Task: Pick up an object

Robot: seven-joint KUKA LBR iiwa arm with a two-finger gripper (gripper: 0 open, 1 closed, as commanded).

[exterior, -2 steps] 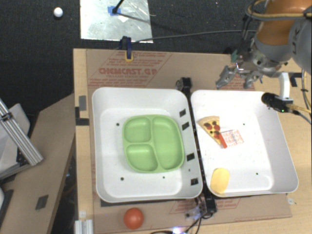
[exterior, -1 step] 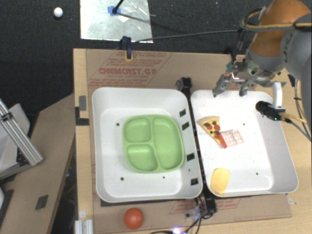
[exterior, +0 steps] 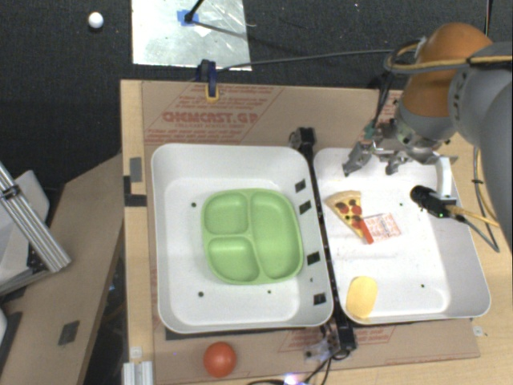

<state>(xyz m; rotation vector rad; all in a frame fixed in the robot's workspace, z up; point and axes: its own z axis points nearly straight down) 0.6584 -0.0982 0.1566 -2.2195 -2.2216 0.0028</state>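
Pizza slice (exterior: 346, 208) lies mid right bin (exterior: 461, 287), touching a small red-and-white packet (exterior: 382, 226), yellow piece (exterior: 361, 295) nearer the front — jaws (exterior: 373, 160) spread wide, holding nothing, over the bin's far edge — green tray (exterior: 252, 235) left.

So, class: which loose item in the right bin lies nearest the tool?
The toy pizza slice, just below the tool; the yellow oval piece sits at the bin's near edge.
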